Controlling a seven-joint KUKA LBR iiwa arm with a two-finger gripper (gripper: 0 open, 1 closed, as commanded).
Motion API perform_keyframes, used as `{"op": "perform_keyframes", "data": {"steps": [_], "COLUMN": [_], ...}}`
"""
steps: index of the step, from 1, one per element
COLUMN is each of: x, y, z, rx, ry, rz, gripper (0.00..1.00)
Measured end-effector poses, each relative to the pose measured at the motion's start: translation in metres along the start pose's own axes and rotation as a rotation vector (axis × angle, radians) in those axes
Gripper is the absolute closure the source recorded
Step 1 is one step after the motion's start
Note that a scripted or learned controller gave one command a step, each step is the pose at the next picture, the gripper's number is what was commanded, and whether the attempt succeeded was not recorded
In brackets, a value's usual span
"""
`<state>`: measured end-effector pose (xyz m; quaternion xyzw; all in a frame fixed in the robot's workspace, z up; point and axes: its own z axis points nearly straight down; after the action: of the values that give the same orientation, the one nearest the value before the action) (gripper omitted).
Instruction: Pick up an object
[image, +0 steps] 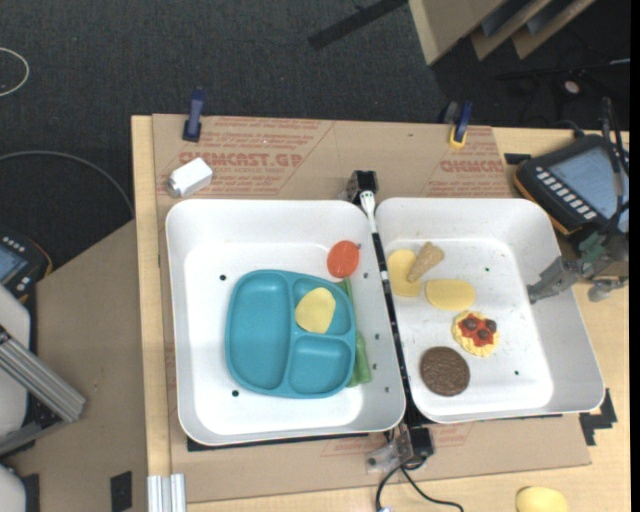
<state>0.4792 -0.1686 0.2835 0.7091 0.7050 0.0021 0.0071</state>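
On the cardboard-covered worktop (300, 150), the left white bin (190, 300) holds a teal divided plastic tray (265, 335) carrying a yellow piece (316, 310), beside an orange-red round piece (343, 258). The right white bin (520, 230) holds a brown disc (444, 370), a small pizza toy (476, 333) and yellow pieces (450, 294).

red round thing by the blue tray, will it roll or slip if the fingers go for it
The red round thing looks smooth and rounded, so it would probably roll if nudged. It sits close against the blue tray and near the left bin's wall, which may block the fingers. Its glossy look suggests light plastic, likely slippery.
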Motion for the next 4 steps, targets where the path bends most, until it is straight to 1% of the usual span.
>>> {"op": "perform_keyframes", "data": {"steps": [1,2,3,4], "x": [-0.058,-0.016,-0.058,-0.047], "y": [0.003,-0.002,0.001,0.004], "z": [-0.208,0.029,-0.011,-0.169], "rx": [-0.009,0.028,0.008,-0.008], "ry": [-0.005,0.014,0.002,-0.002], "rz": [-0.002,-0.007,-0.003,-0.009], "gripper": [0.0,0.0,0.0,0.0]}}
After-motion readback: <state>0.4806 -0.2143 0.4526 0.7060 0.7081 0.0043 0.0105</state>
